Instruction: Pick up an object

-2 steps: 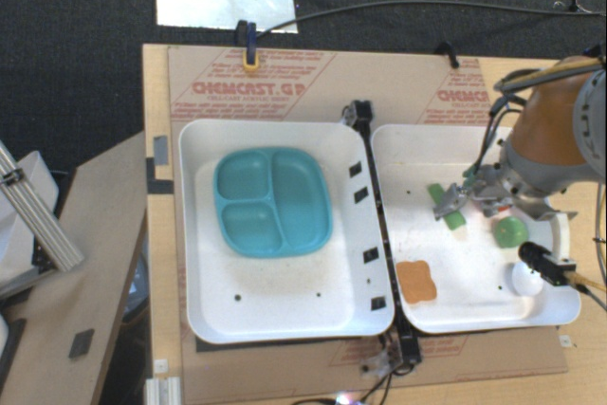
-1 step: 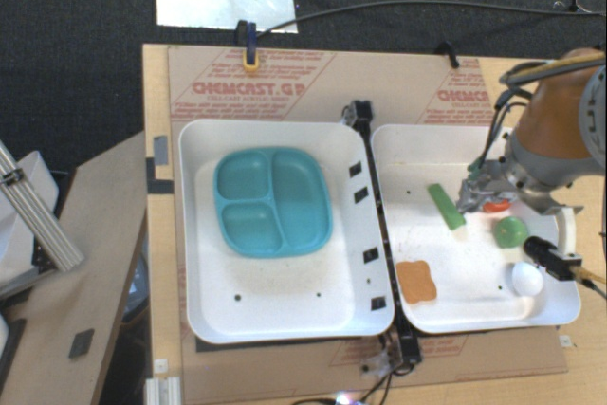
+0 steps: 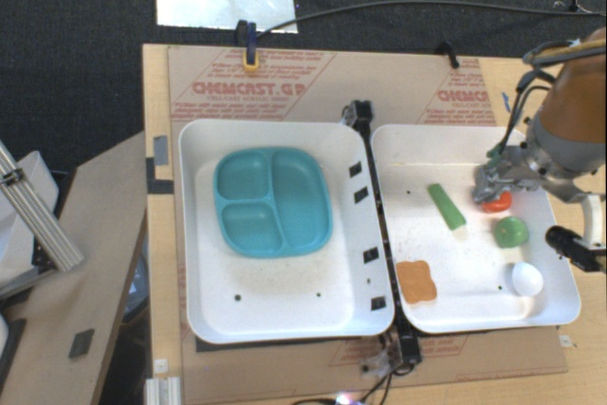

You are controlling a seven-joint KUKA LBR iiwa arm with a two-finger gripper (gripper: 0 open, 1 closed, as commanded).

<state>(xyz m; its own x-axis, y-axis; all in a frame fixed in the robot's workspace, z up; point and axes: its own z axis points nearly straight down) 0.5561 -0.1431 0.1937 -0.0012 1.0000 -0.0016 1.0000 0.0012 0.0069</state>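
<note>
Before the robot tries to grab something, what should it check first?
1. Tool over the right bin: ok.
2. Tool above a thing: ok, it sits at the red-orange piece.
3. Piece between the tool's tips: cannot tell.
4. Room around it: ok, the green ball and green stick lie apart.
5. White egg and orange cracker out of the way: ok.
6. Blue plate sits in the left bin: ok.
</note>
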